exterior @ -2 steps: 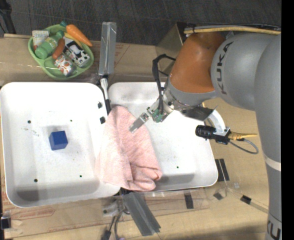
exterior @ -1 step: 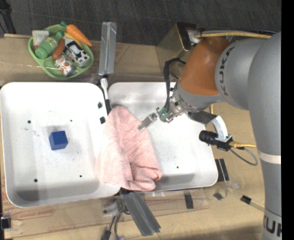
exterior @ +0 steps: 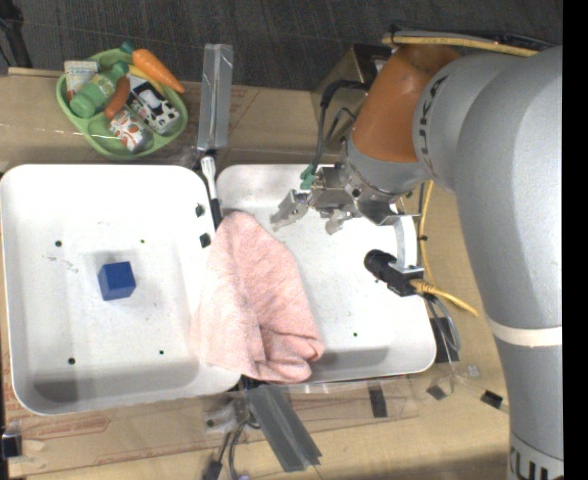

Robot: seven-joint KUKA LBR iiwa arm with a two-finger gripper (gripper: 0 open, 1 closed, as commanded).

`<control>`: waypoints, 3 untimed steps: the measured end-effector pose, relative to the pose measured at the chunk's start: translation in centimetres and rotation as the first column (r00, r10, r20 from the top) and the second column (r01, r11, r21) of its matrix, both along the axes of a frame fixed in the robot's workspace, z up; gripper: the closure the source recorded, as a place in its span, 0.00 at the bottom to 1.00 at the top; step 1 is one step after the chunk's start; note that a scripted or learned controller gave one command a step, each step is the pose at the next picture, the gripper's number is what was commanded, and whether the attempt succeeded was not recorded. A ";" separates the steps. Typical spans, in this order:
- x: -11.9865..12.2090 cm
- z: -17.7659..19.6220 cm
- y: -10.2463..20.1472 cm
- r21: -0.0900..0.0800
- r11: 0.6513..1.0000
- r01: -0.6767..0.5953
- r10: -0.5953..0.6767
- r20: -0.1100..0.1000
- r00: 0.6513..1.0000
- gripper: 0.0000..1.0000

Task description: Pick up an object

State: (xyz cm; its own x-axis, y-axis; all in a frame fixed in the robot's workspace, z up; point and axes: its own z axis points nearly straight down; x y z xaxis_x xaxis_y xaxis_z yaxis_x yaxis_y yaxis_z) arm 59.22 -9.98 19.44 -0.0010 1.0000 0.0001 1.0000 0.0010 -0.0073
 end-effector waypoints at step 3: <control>2.8 -5.0 0.4 0.002 0.907 -0.421 0.421 0.003 0.907 0.00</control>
